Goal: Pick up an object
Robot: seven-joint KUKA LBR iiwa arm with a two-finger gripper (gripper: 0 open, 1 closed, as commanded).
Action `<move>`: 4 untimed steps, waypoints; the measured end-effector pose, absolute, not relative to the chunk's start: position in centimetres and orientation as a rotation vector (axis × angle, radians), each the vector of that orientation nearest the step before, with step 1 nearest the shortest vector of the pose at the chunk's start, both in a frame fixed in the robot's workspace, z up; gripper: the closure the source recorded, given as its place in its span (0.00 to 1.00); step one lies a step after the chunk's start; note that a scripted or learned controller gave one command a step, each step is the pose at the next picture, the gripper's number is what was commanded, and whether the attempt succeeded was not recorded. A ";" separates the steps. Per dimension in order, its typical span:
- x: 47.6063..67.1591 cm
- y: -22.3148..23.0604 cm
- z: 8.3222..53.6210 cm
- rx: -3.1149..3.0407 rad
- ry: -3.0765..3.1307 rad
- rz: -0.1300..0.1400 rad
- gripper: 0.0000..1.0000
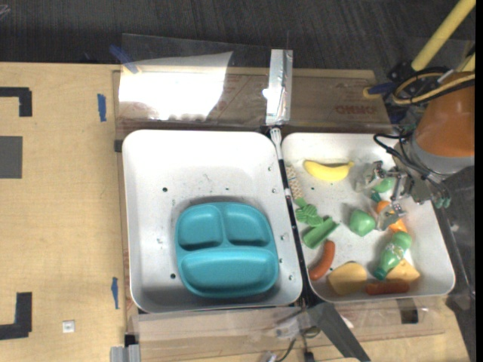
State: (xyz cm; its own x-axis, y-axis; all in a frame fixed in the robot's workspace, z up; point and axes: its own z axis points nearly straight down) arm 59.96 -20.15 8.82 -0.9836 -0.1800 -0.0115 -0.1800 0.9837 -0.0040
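Gripper low in the right bin, reaching for a toy

Judged mid-approach: the gripper (386, 194) sits among toys right of the banana (327, 171); how its pincer stands cannot be told. A green toy (361, 222) lies below-right of the banana. Next calls for closing squarely, then lifting.

A dark grey carpet (226, 6) runs across the top. Below it lies a pale wooden surface (60, 202), with black tape corner marks (19, 100) near its left edge and short blue tape strips (101, 107) beside the bins. A darker brown board (332, 104) sits behind the bins. A clear plastic sheet (173, 89) lies over the board at upper left, catching a bright glare from overhead light. A shiny metal strip (279, 89) stands between the bins at the back. A yellow pole (449, 25) slants in at upper right
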 end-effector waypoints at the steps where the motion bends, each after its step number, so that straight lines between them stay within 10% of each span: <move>1: 58.9 -14.3 8.9 -0.287 3.118 -0.001 0.00; 3: 53.2 -20.2 8.9 -0.293 3.117 -0.004 0.00; 4: 53.6 -20.1 10.3 -0.294 3.102 -0.010 1.00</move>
State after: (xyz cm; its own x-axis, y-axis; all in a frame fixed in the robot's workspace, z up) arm 53.63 -20.11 10.25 -0.9819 -0.1876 -0.0245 -0.1875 0.9822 -0.0089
